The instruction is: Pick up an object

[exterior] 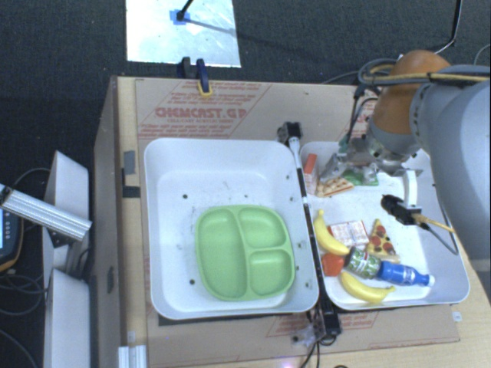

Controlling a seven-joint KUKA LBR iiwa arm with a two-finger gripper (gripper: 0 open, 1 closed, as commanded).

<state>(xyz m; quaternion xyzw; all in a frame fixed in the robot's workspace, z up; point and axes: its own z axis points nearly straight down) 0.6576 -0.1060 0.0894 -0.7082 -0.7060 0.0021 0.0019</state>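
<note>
My gripper [354,167] hangs low over the far end of the right bin [454,280], just above a flat pizza-slice toy [334,185] with a green piece [364,179] beside it. Nothing shows clearly between its jaws. Nearer the front of this bin lie a yellow banana [327,234], a second banana [362,288], a blue bottle [393,271], a small red item [333,264], a pink and white box [351,231] and another pizza slice [380,241]. An orange tube [310,173] rests against the bin's left wall.
The left bin [176,176] holds a green divided plate [245,251]. A ridge where the two bins meet [304,205] runs down the middle. The arm's grey body [453,121] covers the right bin's far right corner.
</note>
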